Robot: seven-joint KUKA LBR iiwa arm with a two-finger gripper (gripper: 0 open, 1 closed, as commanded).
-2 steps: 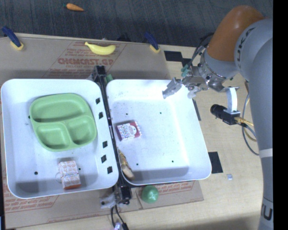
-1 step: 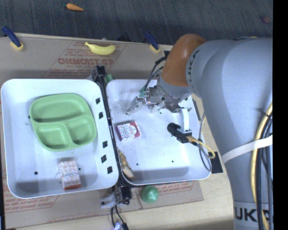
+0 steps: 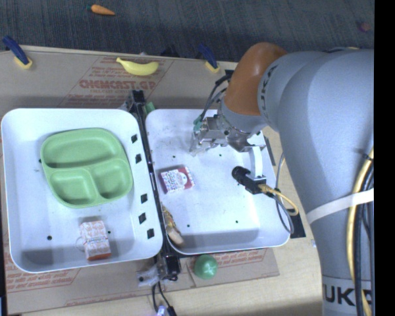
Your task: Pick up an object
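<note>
L bin: green divided tray takes up most of the far & middle floor. A small wrapped packet sits on the near side, just apart from the tray. Free strips only along the L wall and in the near-R corner.

R bin: more room, near half is bare floor. A red-and-white packet lies L of centre, and a tan object is tucked in the near-L corner by the rim. The gripper hangs over the far part and the arm covers the R side, so that way in is blocked. Black clips line the ridge btwn the bins.
</note>
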